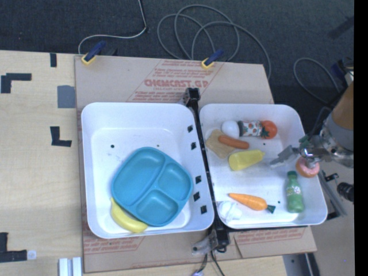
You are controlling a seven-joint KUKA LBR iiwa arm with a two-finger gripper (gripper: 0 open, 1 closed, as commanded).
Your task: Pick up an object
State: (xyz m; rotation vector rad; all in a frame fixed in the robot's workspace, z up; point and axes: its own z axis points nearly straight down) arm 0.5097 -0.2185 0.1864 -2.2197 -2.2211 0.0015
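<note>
End effector (299, 152) hovers over the right bin (261, 109) near a green bottle (294, 192)

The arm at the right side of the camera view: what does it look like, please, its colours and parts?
The arm is grey with an orange band above the wrist. Its gripper is metallic grey, with thin fingers and small dark fittings on the wrist block.

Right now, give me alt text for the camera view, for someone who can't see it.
A grey robot arm's gripper hovers over the right bin, which holds a carrot, green bottle, yellow block and other small toys. The left bin holds a blue divided plate lying over a banana.
</note>
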